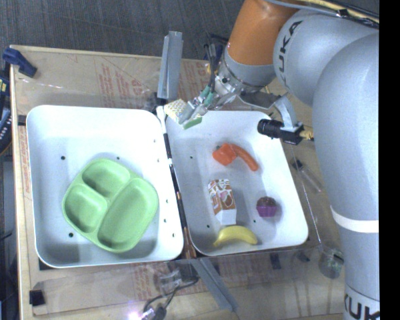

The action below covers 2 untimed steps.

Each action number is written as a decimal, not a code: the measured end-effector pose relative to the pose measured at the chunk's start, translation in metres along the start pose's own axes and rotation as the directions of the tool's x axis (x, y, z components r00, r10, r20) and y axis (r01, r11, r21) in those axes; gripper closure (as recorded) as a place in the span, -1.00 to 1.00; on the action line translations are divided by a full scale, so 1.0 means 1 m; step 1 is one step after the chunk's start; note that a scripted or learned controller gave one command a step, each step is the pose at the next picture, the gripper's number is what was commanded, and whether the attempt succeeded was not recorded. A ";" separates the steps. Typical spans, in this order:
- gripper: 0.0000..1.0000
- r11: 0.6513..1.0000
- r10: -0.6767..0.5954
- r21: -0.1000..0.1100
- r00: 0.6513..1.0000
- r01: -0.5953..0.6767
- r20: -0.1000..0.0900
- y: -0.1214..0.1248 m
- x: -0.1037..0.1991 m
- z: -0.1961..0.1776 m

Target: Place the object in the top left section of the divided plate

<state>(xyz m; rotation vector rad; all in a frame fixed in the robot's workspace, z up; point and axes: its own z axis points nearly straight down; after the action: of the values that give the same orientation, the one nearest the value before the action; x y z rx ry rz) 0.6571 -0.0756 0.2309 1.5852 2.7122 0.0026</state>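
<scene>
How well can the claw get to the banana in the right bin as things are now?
Probably yes. The banana lies apart at the near edge of the right bin, open from above. The claw sits at the far corner, and the milk carton lies beside the path.

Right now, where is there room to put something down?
Left bin: bare floor above the green plate, and the plate's sections. Right bin: crowded by carrot, carton, banana, purple ball; its top left corner sits under the gripper.

Single fixed camera above bench (87, 72), slanted downward (both bins framed), apparently mid-distance; arm (333, 79) enters right.
</scene>
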 end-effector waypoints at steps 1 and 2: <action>1.00 0.998 0.065 0.004 0.998 -0.065 0.000 0.008 0.111 -0.021; 1.00 0.983 -0.186 0.006 0.983 0.186 -0.002 -0.045 0.160 0.023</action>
<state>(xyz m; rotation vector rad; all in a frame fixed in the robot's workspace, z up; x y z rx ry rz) 0.5396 0.0424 0.2080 1.3266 2.8517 -0.0043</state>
